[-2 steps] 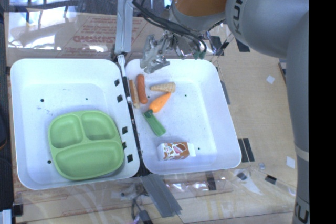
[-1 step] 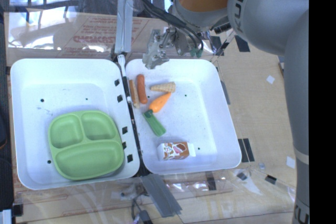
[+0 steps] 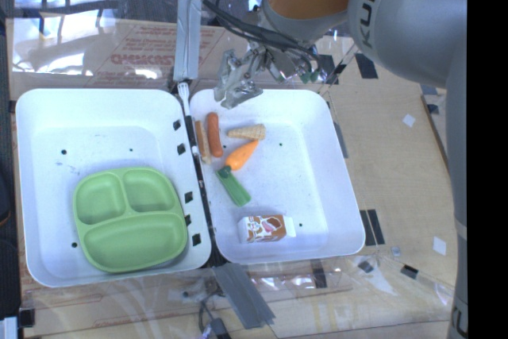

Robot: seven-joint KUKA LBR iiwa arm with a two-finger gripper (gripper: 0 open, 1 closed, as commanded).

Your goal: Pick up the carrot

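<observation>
Two white bins sit side by side on the bench; the arm (image 3: 413,4), grey with an orange band, reaches in over the top edge of the right bin (image 3: 317,171). Its surface looks smooth and glossy, with thick rounded links. The left bin (image 3: 48,171) holds a green tray (image 3: 127,218), a matte plastic plate with rounded corners and three compartments.

As for the task, nothing is lifted yet, as far as I can judge. The gripper (image 3: 236,87) hangs above the right bin's upper left corner, a cluster of grey metal parts, and nothing sits between its fingers; whether they are spread or closed I cannot tell from this slant. What is left is the whole grasp: coming down over the carrot, closing on it, and raising it.

The carrot (image 3: 241,154) lies in the right bin, left of centre, near the gripper but apart from it. It is a smooth orange cone, tapering to one end. Its lower end meets a green block (image 3: 234,186), flat and oblong. Above lies a tan cone (image 3: 246,132), ribbed like a wafer. To the left lies a sausage (image 3: 213,134), reddish and rounded. Lower down lies a small carton (image 3: 264,229), brown and white.
</observation>
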